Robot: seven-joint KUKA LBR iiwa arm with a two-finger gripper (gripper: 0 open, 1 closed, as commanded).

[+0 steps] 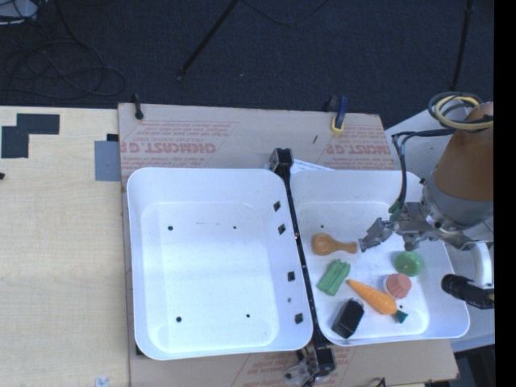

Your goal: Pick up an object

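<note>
Two white bins sit side by side on my counter [64, 256] in the camera view: the left bin [153, 208] and the right bin [439, 325], which carries all the objects I can pick from. I log six things in the right bin. An orange pear-shaped piece [330, 245] lies nearest the divider, its narrow neck pointing right. Just below it is a green ridged block [333, 278], tilted. A carrot [373, 296] runs diagonally from beside the green block down to the right, ending in a small teal top [400, 317]. A black block [348, 318] rests near the front wall, just left of the carrot's thick end. A pink round piece [397, 285] touches or nearly touches the carrot from above, and a green round piece [409, 262] sits just above that. The arm [463, 176] enters from the right, and the end effector [377, 234] hangs low over the right bin, just right of the pear-shaped piece's neck and apart from the green round piece. I see no object between its fingers; how wide they stand I cannot tell from this angle.
</note>
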